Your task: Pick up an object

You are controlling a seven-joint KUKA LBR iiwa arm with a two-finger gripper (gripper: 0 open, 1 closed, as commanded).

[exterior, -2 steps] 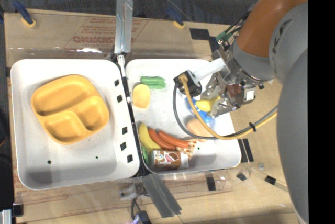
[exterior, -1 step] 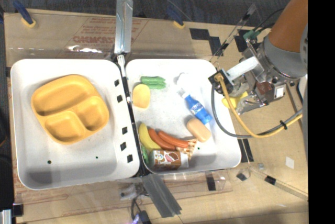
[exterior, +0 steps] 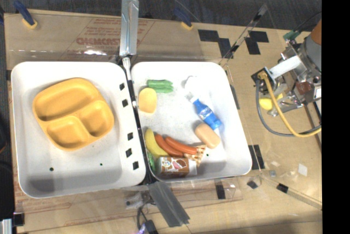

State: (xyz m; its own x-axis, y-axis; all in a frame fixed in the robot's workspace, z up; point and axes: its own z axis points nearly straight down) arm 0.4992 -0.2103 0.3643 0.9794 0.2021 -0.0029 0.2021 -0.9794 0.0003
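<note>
Gripper (exterior: 267,103) is sitting outside the right bin (exterior: 232,118), seemingly pinching a small yellow object (exterior: 265,104); grip cannot be confirmed; blue-labelled bottle (exterior: 203,108) is lying untouched.

Even overhead light, soft shadows (mild glare on white bins (exterior: 22,118)), slightly grainy.

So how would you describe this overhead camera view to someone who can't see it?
Two white bins sit side by side on a bench: the left bin holds a yellow divided tray, the right bin a blue bottle, banana, carrots, green pepper, can and other toy foods. The robot arm waits at the right, outside both bins.
</note>
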